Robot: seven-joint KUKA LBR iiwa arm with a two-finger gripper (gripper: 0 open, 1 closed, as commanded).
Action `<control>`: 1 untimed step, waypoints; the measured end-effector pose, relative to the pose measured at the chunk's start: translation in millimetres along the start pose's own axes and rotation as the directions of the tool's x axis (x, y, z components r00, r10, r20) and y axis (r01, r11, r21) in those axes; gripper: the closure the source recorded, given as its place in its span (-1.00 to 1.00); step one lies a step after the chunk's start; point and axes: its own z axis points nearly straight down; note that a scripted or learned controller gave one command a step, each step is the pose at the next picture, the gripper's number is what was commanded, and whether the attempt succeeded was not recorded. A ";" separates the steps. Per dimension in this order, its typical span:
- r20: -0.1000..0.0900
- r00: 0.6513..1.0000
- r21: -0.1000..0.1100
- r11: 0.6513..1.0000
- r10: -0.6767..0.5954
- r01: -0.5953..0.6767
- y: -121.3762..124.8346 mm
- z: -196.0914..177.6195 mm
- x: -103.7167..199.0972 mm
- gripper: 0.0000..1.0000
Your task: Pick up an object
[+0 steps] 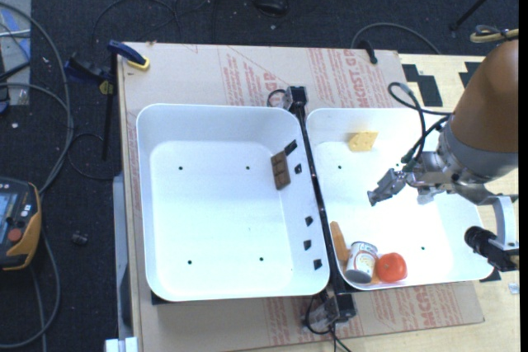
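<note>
**On the counter: contents of two bins, one arm**

Two shallow white bins, smooth-walled with rounded corners, are set side by side on a brown cardboard-faced counter (247, 66) printed with red lettering.

Left bin (157, 177): one item is counted, a small dark brown rectangular block (280, 171) leaning against the right wall. Four small dark dots are seen on the floor.

Right bin (437, 255): four items are counted.
- One pale yellow wedge-shaped chunk (362, 141), spongy in look, near the far wall.
- One small can (360, 260), cylindrical, metal-rimmed with a printed label, lying tilted in the near left corner.
- One round red-orange ball-like object (391, 267), smooth, just beside the can on its right.
- One slim orange stick (338, 241), carrot-like, along the left wall, its lower end hidden behind the can.

One end effector (384, 190), grey metal, is held above the bare middle of the right bin, well apart from all four items. Nothing is seen between its fingers; whether they are spread or pressed together cannot be told. The arm's upper part is cut off at the right edge.

One blue-and-yellow clamp (128, 55) is fixed at the counter's far left corner.
</note>
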 end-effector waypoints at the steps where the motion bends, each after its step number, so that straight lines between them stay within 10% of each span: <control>1: 0.001 1.000 -0.002 1.000 0.000 0.000 33.2 -17.5 -18.2 -1.00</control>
